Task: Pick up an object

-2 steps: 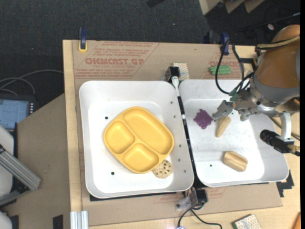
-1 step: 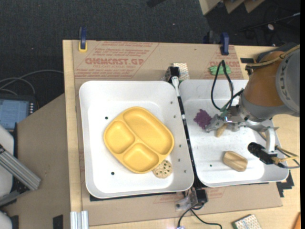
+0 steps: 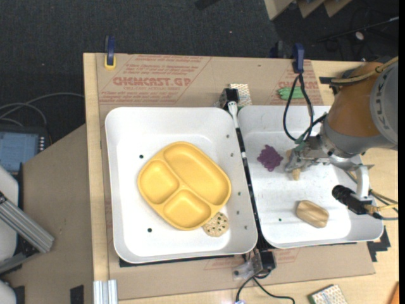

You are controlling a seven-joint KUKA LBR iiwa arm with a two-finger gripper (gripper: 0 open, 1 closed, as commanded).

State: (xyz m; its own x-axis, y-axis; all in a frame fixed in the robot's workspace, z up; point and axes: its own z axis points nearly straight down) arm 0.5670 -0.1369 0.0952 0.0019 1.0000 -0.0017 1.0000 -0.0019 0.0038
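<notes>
In the right bin (image 3: 278, 195) lie a small purple object (image 3: 270, 158) near the back left and a tan, rounded block (image 3: 312, 213) near the front. My gripper (image 3: 293, 168) hangs low over the bin floor just right of the purple object and apart from it, with the tan block further toward the front. The grey arm with its orange band (image 3: 351, 109) reaches in from the right. Nothing shows in the gripper's grasp.
The left bin (image 3: 126, 125) holds a yellow divided plate (image 3: 183, 185) with a speckled cookie-like piece (image 3: 216, 223) at its front right corner. A black cable (image 3: 297, 106) loops over the back of the right bin. A black part (image 3: 347, 198) sticks out near the bin's right rim.
</notes>
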